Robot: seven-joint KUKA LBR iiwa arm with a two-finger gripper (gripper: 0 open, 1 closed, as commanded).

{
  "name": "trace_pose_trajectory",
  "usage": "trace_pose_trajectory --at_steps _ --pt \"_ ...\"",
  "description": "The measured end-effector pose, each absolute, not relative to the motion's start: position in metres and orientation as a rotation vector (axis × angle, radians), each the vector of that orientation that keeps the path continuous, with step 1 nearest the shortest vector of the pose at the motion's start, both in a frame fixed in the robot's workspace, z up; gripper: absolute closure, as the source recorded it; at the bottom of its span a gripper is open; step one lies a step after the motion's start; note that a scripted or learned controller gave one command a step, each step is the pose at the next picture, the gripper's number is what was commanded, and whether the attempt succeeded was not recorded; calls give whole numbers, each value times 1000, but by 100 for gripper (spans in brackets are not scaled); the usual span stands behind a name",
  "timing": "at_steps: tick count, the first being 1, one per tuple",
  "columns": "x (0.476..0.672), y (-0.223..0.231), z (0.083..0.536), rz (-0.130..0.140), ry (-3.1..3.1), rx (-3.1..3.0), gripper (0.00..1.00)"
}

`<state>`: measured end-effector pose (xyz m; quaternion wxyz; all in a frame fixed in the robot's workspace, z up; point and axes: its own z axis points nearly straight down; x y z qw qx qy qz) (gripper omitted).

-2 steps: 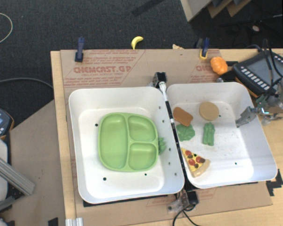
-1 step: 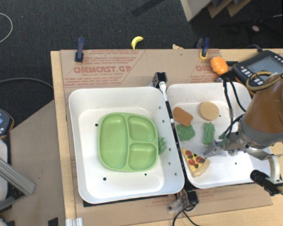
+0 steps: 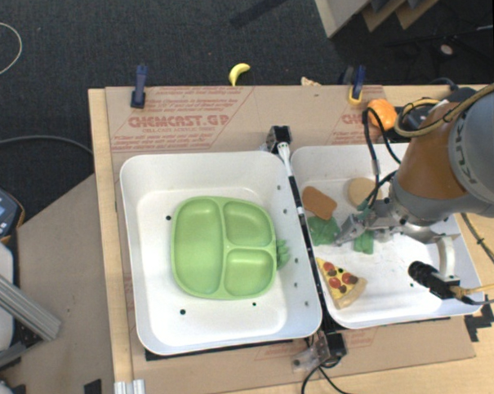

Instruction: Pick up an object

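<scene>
My gripper [image 3: 352, 230] is low in the right bin [image 3: 399, 304], near its middle left. A green leafy piece [image 3: 322, 229] lies just to its left and a second green piece [image 3: 365, 244] sits right under it. A brown flat piece [image 3: 318, 200] and a beige round piece [image 3: 360, 190] lie further back. A pizza slice [image 3: 341, 281] rests at the bin's front left. The arm hides the bin's right part.
The left bin [image 3: 154, 319] holds a green divided plate [image 3: 224, 247] with a small green scrap [image 3: 282, 250] at its right edge. A black-handled tool [image 3: 288, 170] lies along the wall between the bins. Clamps [image 3: 138, 86] grip the bench's far edge.
</scene>
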<state>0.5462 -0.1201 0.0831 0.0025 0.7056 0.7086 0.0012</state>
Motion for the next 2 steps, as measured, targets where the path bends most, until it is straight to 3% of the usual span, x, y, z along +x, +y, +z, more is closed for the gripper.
trace_pose_trajectory --at_steps 1,2 --pt "505 -76 187 0 2224 2219 0" --pt "508 -78 195 3 2221 2218 100"
